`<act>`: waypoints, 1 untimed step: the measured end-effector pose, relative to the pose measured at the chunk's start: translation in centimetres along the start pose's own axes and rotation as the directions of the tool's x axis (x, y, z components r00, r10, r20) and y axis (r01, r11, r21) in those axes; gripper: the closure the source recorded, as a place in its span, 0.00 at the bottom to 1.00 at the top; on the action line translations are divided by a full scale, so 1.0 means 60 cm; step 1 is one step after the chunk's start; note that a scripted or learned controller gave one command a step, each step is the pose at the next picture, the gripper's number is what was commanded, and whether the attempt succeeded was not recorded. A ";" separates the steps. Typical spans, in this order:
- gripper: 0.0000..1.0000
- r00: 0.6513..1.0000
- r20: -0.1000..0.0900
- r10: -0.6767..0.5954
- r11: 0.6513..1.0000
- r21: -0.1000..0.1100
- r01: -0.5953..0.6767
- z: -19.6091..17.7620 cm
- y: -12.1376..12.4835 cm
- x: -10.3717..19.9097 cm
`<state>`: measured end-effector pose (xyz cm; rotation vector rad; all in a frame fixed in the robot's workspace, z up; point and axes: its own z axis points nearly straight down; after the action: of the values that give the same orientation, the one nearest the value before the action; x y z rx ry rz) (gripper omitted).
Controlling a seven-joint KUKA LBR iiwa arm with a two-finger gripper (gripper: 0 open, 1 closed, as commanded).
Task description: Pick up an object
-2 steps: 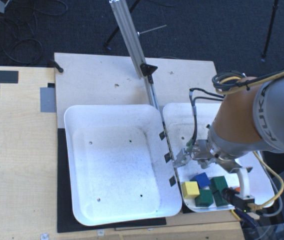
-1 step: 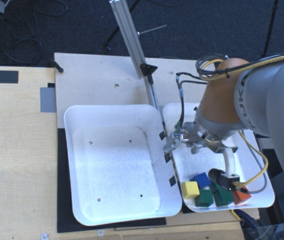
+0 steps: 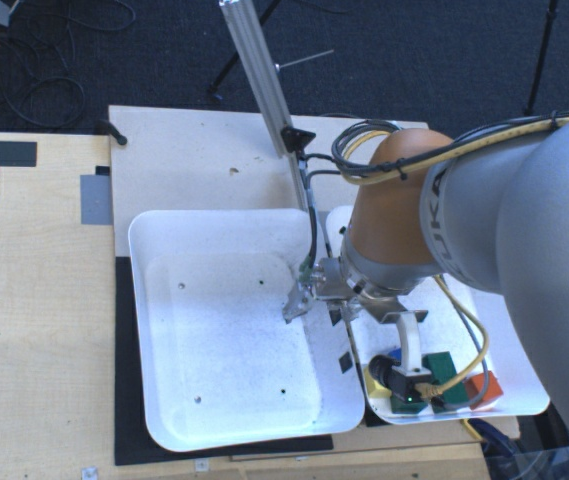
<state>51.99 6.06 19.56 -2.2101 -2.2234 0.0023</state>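
Observation:
My gripper (image 3: 300, 300) hangs over the right side of the left white bin (image 3: 164, 268), close to the rim shared with the right bin (image 3: 524, 398). I see nothing between its tips. In the right bin's near corner lie a green block (image 3: 445, 370), an orange object (image 3: 483, 389), a yellow piece (image 3: 377, 374) and a bit of blue (image 3: 393, 354), all partly hidden by the wrist. These lie to the right of and nearer than the gripper.
The arm's grey and orange wrist (image 3: 404, 218) covers most of the right bin. A slanted aluminium post (image 3: 264, 78) rises behind the bins. A small black piece (image 3: 345, 361) sits at the divide between the bins. Light wooden bench (image 3: 34, 298) lies left.

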 end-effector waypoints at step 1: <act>0.00 1.000 0.003 0.005 1.000 -0.008 -0.005 -0.104 0.004 -0.004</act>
<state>52.26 5.77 25.80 -2.2210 -2.2236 -0.0037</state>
